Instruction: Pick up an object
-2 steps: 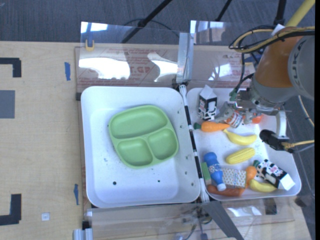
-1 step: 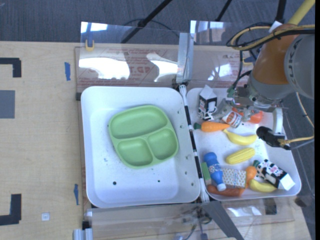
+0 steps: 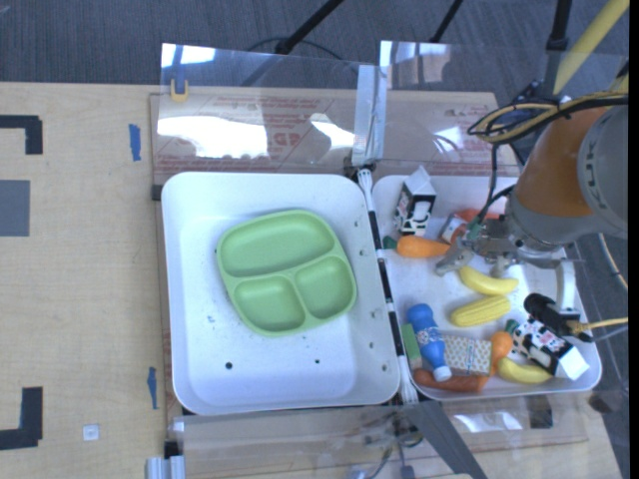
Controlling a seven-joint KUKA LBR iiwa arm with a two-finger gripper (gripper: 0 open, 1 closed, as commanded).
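Note:
The right bin (image 3: 584, 382) holds several toy items. Among them are a cow-patterned carton (image 3: 414, 208), an orange carrot (image 3: 419, 249), a yellow banana (image 3: 487, 280), a corn cob (image 3: 479, 311) and a blue bottle (image 3: 423, 329). My gripper (image 3: 471, 253) hangs low over the middle of this bin, just right of the carrot and just above the banana. The grey wrist and orange band (image 3: 559, 168) hide what lies under them. Nothing is visibly held.
The left bin (image 3: 200, 367) holds a green divided plate (image 3: 287, 269). At the right bin's front lie a speckled cracker box (image 3: 465, 352), a second cow carton (image 3: 539, 345), another banana (image 3: 524, 370) and a red piece (image 3: 454, 378). Clear plastic walls stand behind both bins.

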